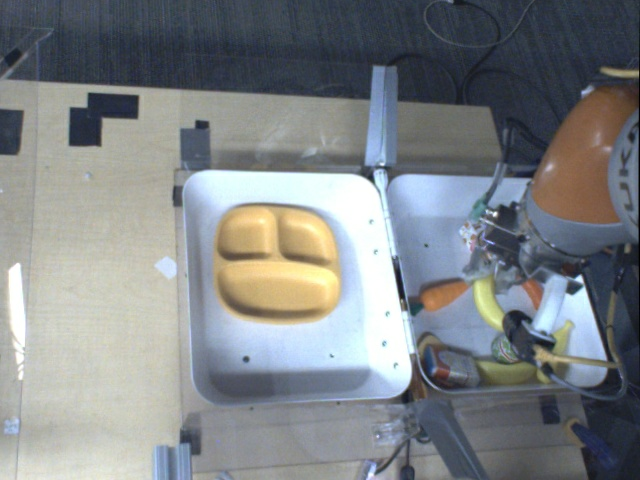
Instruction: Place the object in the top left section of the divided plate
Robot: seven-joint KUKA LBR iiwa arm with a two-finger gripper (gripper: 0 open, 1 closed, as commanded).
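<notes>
The yellow divided plate (277, 263) lies in the left bin (210, 358). It has two small sections at the back and one long section at the front, all bare. My gripper (484, 261) hangs over the right bin (425, 213), just above an orange carrot (443, 294) and a yellow banana (487, 304). It is close to both, and nothing is clearly between its fingers.
At the front of the right bin lie a second banana (508, 372), a round can-like thing (450, 368) and a small orange-red piece (533, 291). A metal divider (381, 118) runs between the bins. The arm's orange wrist (590, 168) covers the right bin's far right.
</notes>
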